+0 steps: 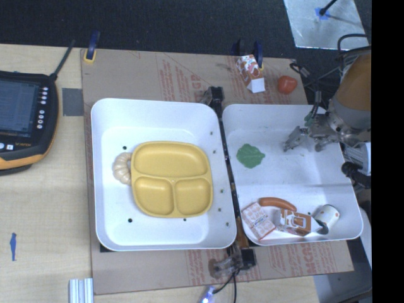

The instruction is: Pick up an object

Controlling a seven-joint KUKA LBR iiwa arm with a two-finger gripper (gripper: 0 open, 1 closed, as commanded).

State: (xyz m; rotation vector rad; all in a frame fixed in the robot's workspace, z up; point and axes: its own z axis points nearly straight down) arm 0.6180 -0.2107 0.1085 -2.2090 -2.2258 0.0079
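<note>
Several small objects are seen in the right-hand shallow white bin (353, 188): a flat green leaf-shaped piece (250, 155) near the bin's left wall, and along the front edge a reddish sausage-shaped toy (276, 203), small printed cartons (257, 219) and a white cup (327, 215). The two-finger gripper (307, 139) is seen spread apart, nothing between its fingers, over the bin's upper right, well apart from the leaf. The leaf is judged light, thin and soft, best pinched at an edge.
</note>
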